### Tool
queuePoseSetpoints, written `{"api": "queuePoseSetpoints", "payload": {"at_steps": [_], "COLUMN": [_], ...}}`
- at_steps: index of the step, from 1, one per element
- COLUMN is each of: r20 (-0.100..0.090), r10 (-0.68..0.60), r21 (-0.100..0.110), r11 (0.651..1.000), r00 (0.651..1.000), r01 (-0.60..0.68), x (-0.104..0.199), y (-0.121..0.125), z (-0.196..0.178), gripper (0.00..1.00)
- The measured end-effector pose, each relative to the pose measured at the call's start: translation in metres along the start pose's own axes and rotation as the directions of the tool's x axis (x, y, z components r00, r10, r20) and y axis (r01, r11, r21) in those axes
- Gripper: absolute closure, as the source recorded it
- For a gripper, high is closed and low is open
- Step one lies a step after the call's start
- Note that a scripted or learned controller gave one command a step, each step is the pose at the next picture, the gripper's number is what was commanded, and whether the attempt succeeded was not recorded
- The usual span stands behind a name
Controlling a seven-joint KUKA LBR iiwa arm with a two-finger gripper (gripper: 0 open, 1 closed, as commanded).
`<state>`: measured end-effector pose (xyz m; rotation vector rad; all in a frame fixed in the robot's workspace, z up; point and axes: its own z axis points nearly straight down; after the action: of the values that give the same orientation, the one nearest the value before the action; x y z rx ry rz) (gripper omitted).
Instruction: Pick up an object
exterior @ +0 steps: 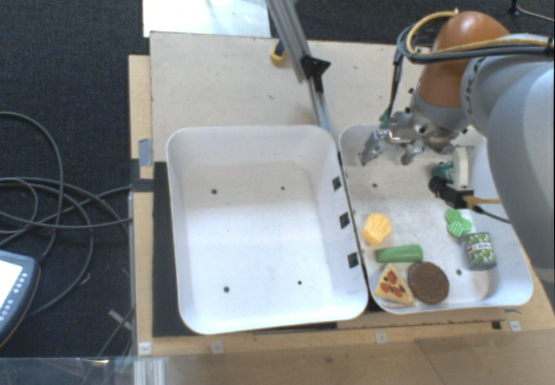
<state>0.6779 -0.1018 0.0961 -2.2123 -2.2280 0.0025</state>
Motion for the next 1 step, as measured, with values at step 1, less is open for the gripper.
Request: {"api": "queuePoseSetpoints", "payload": {"at_steps": [1], "r20": [0.001], "r10": [-0.003], "r21": [-0.008], "r11": [1.000], "r00": [1.000], "r01": [0.003], "x": [-0.0001], "y": [0.0022], "z": [-0.0148], "gripper": [1.00]}}
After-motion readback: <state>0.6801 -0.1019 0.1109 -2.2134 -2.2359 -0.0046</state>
